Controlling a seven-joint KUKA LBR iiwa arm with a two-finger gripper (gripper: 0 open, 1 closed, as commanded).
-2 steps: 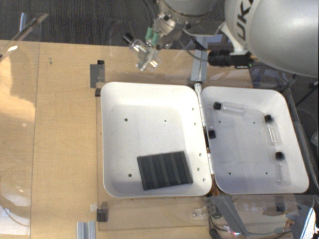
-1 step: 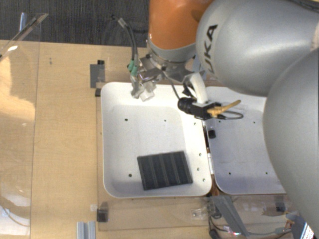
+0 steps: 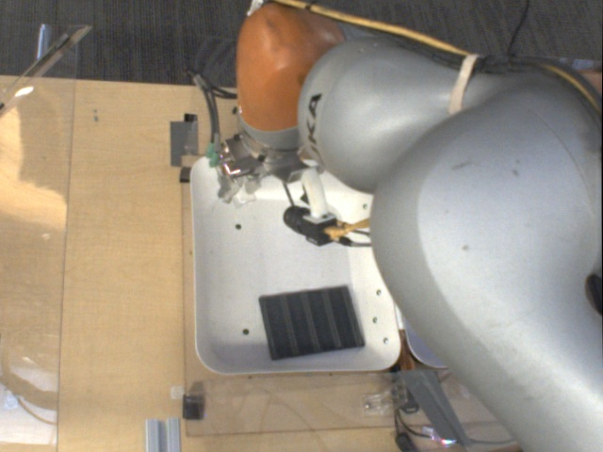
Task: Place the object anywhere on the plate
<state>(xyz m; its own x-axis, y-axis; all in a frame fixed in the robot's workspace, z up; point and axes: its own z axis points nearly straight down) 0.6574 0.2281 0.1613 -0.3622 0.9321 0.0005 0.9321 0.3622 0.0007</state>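
Down at the far left corner of the white bin hangs the tool, low over the bin floor and just inside the far wall. Its tip is a small tangle of pale and metallic parts seen from above, and whether it is spread or pressed together cannot be told from this angle. Nothing can be made out in its hold.

Directly above the tool sits the orange band, and from there the grey arm swells toward the right, covering the bin's right wall and everything beyond it.

One bin is in plain view. It holds one loose thing: a black ribbed slab, rectangular, lying flat on the floor of the bin near its front wall and toward the right. It is turned slightly off square with the bin's sides. It lies well apart from the tool, with bare white floor between them. Whether this slab is the object or the plate cannot be told. A few small dark dots mark the bin floor.

Outside the bin, the wooden counter stretches to the left. One grey bracket stands just beside the bin's far left corner. One small black block sits on the counter just off the bin's near left corner. A pale sliver shows by the near right corner under the arm, too little to identify.
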